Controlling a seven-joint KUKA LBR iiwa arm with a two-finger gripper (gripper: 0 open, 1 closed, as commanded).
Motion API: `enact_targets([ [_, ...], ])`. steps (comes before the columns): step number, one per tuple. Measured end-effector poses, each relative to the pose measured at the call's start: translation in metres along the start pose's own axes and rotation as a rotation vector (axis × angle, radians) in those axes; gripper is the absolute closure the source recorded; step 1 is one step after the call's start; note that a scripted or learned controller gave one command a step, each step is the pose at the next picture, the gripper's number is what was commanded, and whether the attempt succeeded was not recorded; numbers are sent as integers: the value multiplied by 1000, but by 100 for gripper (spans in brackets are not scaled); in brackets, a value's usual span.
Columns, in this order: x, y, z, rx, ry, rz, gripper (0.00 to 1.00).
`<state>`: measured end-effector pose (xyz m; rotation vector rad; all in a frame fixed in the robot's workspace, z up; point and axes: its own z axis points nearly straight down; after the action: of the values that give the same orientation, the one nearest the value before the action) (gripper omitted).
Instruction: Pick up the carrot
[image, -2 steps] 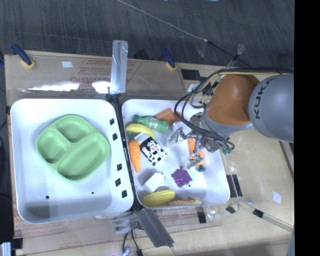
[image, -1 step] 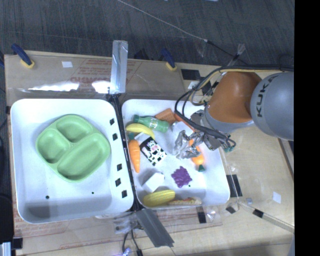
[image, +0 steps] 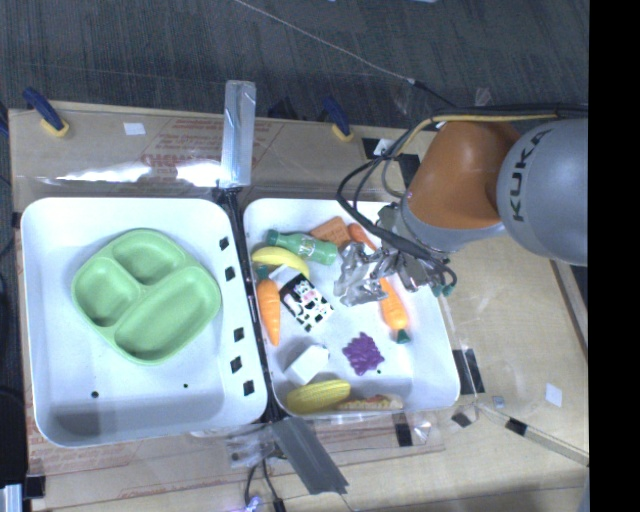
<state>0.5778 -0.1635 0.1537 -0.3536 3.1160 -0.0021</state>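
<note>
You cannot tell whether the gripper (image: 362, 276) is apart or together; with 2 carrots flanking it, carrot (image: 269, 310) leftward risks being missed.

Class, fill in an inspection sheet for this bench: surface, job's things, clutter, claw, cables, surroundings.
Surface: two white bins; left bin holds a green divided plate.
Job's things: carrot by the right bin's left wall; another carrot below the claw.
Clutter: banana, green bottle, purple grapes, corn cob, white block.
Claw: claw low over right bin, grip unclear.
Cables: black cables loop near wrist.
Surroundings: dark carpet.
</note>
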Motion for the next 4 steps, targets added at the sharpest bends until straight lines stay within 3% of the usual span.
enact_targets([
  [1,0,0,1,0,1,0,0],
  [2,19,-43,60,-2,3,-294,0],
  [3,40,-37,60,-1,2,-375,0],
  [4,38,-35,49,0,-1,-382,100],
])
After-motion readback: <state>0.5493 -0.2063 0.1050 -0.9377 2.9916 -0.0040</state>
